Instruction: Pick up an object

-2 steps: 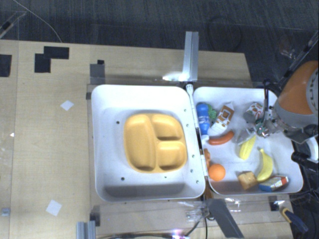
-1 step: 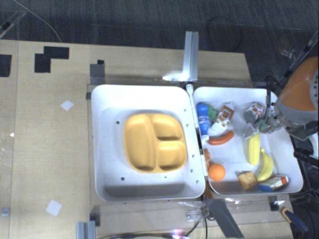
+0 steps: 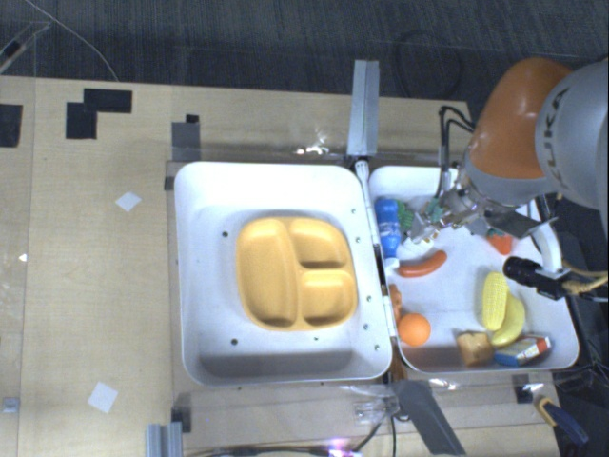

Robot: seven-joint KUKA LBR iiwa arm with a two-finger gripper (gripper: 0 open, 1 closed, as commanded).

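Tool (image 3: 440, 215) low in the right bin (image 3: 561, 350), upper left part; whether clenched or released cannot be told. Just left of the tool: blue bottle (image 3: 386, 225) upright along the bin's left wall. Just below the tool: toy sausage (image 3: 422, 266), lying tilted. Right of the tool, beside the arm: small orange piece (image 3: 500, 245). Further below: corn cob (image 3: 494, 300) against a banana (image 3: 512, 320), orange ball (image 3: 413, 328), bread chunk (image 3: 473, 347), marker-like tube (image 3: 526, 352) at the bottom wall. Far left of the tool, left bin (image 3: 205, 284): yellow divided tray (image 3: 294, 271). Both bins sit on the desk (image 3: 86, 284).
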